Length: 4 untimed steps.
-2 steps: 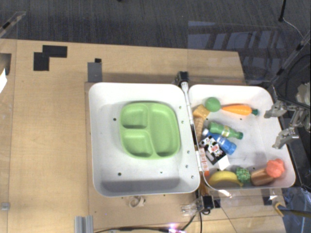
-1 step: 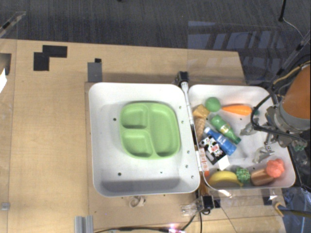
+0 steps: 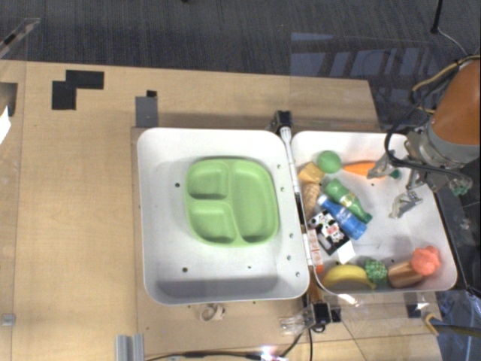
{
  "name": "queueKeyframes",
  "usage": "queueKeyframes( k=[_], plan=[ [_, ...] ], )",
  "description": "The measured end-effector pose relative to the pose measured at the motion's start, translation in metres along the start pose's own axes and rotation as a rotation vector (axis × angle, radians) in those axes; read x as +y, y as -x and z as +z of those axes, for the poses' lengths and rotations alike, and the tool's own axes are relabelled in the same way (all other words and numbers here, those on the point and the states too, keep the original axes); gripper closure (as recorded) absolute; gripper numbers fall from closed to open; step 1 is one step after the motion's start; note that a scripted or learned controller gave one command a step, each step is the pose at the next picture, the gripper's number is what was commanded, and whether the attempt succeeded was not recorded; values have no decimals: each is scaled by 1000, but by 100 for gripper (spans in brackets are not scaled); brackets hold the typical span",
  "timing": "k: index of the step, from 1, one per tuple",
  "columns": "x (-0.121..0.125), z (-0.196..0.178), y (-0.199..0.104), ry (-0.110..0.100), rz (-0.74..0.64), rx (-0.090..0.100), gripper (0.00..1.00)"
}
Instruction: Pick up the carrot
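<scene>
Carrot's [image 3: 359,169] right end behind the arm's cables; arm [image 3: 458,119] cut off at right edge.

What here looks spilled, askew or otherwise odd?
Nothing stands out. The green tray sits flat in the left bin. The carrot, blue bottle and banana lie jumbled in the right bin, unspilled.

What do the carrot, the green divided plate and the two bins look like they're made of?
Carrot: probably moulded plastic toy food, with a uniform orange, smooth, slightly glossy surface. Green divided plate: likely matte plastic, with one flat colour and soft rounded compartment edges. Left bin and right bin: seemingly thin white plastic, smooth with rounded corners, though painted metal cannot be ruled out.
</scene>
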<state>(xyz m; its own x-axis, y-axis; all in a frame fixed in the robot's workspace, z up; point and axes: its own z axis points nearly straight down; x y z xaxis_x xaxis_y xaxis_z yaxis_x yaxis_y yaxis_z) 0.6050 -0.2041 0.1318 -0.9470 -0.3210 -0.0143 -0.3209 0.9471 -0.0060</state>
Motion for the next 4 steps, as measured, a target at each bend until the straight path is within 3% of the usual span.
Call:
queueKeyframes(
  k=[1,2,3,4],
  plan=[
    [-19,42,53,-2,59,-3,0],
    [45,43,39,4,76,1,0],
    [14,41,-54,0,-78,6,0],
    [30,36,-87,-15,-115,-24,0]
  ],
)
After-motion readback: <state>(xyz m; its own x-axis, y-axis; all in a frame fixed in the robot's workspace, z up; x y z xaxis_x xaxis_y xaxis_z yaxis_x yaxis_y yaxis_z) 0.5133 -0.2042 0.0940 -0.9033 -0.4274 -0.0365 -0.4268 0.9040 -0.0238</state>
